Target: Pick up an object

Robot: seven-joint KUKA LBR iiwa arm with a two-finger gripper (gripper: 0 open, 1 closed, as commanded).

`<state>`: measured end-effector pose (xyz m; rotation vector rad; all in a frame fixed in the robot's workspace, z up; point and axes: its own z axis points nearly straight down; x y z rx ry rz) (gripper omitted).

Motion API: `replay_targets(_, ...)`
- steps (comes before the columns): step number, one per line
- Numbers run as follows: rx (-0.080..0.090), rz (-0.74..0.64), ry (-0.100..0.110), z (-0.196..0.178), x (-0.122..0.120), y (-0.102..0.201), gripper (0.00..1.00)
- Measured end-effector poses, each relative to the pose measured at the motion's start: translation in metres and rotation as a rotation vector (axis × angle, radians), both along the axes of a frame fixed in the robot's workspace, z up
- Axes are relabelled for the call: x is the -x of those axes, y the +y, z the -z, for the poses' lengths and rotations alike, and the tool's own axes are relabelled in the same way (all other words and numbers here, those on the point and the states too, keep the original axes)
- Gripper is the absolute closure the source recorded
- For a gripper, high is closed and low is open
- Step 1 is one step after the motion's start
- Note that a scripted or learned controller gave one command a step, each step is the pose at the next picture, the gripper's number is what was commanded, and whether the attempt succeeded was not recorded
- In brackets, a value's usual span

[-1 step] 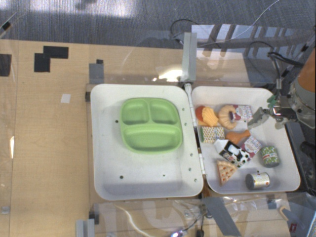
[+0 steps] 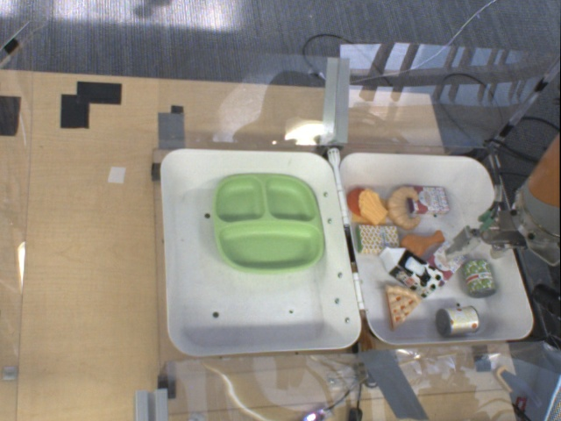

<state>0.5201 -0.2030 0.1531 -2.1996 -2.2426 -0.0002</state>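
The right bin [image 2: 504, 191] holds several toy foods: a donut [image 2: 405, 205], a pink and white packet [image 2: 433, 201], an orange wedge [image 2: 372, 207], a checkered cracker [image 2: 379, 238], an orange drumstick shape [image 2: 426, 242], a black and white cow-patterned carton [image 2: 419, 275], a pizza slice [image 2: 401, 304], a green-labelled tin [image 2: 479, 277] and a silver can [image 2: 458, 320]. My gripper [image 2: 465, 242] comes in from the right edge. It hangs over the right half of this bin, just above the green-labelled tin and right of the drumstick shape. I see nothing held in it.
The left bin [image 2: 188, 305] bears a green divided plate [image 2: 266, 221] near its middle. A grey metal post [image 2: 336, 103] stands behind the seam between the bins. Cables run across the floor at the back right.
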Motion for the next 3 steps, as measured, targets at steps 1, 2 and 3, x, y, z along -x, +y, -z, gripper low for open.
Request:
replay_targets(1, 0.003, -0.057, -0.013, 0.063, -0.026, 0.002, 0.00)
replay_targets(2, 0.002, -0.058, -0.019, 0.051, -0.028, 0.003, 1.00)
replay_targets(3, 0.000, -0.144, -0.007, -0.033, -0.058, 0.135, 1.00)
